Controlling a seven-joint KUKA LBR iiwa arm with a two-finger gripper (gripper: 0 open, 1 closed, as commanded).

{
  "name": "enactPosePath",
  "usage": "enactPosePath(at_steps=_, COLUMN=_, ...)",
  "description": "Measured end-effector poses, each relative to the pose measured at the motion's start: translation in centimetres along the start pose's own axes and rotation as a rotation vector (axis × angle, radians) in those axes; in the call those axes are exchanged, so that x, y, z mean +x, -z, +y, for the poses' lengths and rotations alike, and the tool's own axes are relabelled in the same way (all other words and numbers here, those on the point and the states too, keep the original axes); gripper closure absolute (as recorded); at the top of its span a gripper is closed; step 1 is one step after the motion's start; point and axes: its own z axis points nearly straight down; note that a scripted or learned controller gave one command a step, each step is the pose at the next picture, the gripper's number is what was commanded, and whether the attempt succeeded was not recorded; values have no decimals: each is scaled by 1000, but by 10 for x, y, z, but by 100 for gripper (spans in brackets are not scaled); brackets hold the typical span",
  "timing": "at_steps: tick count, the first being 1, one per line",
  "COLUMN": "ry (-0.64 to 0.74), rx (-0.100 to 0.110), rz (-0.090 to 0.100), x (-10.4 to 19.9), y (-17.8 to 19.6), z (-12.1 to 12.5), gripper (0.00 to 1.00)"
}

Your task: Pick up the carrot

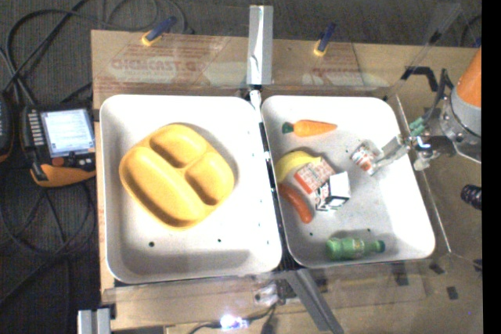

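The carrot (311, 127), orange with a green top, lies flat in the back of the right bin (407, 192), near its far wall. My gripper (369, 159) reaches in from the right and hangs low over the bin's middle right. It is to the right of the carrot and nearer the front, apart from it. A small silvery, red-marked shape sits at the gripper's tip; whether it is part of the gripper or a separate thing is unclear.
A yellow divided plate (178, 174) lies in the left bin (117, 246). In the right bin a yellow fruit (291, 162), a red-and-white box (311, 177), a white cube (337, 192) and a red pepper (297, 206) cluster left of centre. A green bottle (355, 247) lies at the front.
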Motion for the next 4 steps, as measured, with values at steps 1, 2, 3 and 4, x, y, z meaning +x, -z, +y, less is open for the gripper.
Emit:
enactPosePath(at_steps=1, ry=429, rx=-3, rz=0, x=27, y=-145, z=33, gripper=0)
enactPosePath(at_steps=2, ry=766, rx=-14, rz=-13, x=80, y=-147, z=70, gripper=0)
enactPosePath(at_steps=3, ry=766, rx=-18, rz=-8, x=82, y=-137, z=71, gripper=100)
enactPosePath(at_steps=4, ry=1155, rx=-3, rz=-1, x=134, y=-54, z=106, gripper=100)
